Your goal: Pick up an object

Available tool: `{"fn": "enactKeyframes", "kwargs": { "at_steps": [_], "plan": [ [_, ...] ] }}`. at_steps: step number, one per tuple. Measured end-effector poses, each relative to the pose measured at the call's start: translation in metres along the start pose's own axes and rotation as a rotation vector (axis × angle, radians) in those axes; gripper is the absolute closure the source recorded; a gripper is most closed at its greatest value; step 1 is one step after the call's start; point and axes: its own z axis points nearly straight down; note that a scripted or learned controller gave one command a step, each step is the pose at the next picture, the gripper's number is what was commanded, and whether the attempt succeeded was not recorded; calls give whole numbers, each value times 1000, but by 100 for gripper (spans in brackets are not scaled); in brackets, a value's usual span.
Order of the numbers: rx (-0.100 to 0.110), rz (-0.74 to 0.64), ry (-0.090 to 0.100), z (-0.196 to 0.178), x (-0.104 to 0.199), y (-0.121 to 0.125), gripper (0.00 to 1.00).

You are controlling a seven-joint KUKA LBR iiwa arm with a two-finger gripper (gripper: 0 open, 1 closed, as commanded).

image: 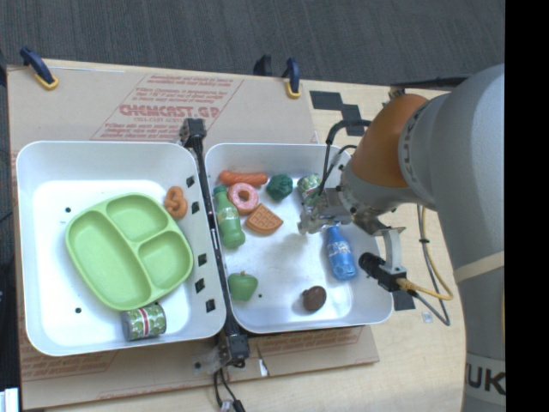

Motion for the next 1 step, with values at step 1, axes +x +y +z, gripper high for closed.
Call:
{"fn": "enactKeyframes", "kwargs": {
  "at_steps": [1],
  "plan": [
    [-4, 7, -2, -114, -18, -49, 100]
  ]
}}
